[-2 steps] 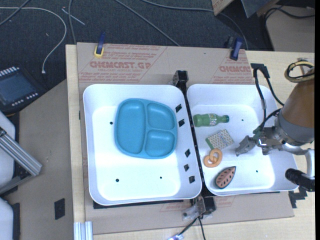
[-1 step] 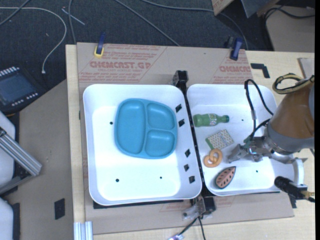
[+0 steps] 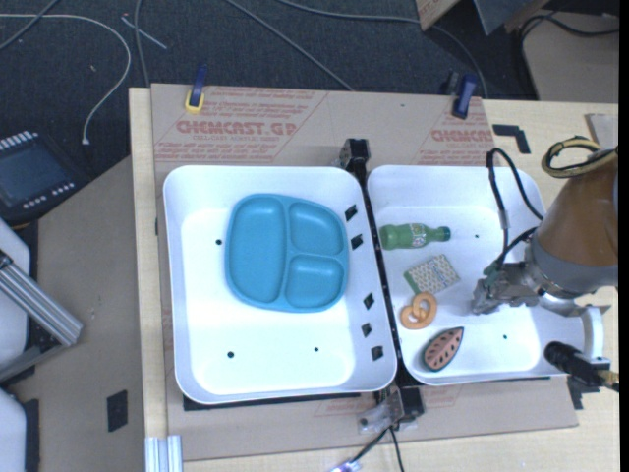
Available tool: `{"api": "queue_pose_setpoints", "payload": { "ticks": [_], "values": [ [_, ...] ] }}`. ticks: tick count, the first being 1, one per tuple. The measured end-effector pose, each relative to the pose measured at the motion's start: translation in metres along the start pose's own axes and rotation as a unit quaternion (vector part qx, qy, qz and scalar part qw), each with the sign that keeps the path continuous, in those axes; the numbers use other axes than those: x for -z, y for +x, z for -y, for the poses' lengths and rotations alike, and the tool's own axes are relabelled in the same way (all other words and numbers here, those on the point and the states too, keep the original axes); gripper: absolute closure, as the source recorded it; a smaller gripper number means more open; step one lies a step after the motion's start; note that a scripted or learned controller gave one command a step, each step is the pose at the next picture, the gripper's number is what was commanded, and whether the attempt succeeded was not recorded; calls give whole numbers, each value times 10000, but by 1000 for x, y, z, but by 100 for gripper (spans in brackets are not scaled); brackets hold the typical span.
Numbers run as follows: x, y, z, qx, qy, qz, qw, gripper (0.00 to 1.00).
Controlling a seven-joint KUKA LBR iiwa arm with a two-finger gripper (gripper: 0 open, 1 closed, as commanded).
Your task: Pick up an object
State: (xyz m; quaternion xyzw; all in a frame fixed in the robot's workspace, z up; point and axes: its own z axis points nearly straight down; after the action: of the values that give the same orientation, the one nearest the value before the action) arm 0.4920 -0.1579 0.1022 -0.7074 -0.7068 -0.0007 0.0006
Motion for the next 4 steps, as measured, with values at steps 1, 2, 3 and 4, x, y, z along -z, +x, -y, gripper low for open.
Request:
{"api": "queue_pose_setpoints", "payload": {
  "ticks": [1,2,3,4],
  "values": [
    [64,-2,-5,9,-31,18,10000,100],
    [117,-2,-6,11,-27,17,10000,100],
    [136,-2,-7,12,-17,13,10000,100],
    [132,42,-9,26,9,-6,10000,100]
  ]
}}
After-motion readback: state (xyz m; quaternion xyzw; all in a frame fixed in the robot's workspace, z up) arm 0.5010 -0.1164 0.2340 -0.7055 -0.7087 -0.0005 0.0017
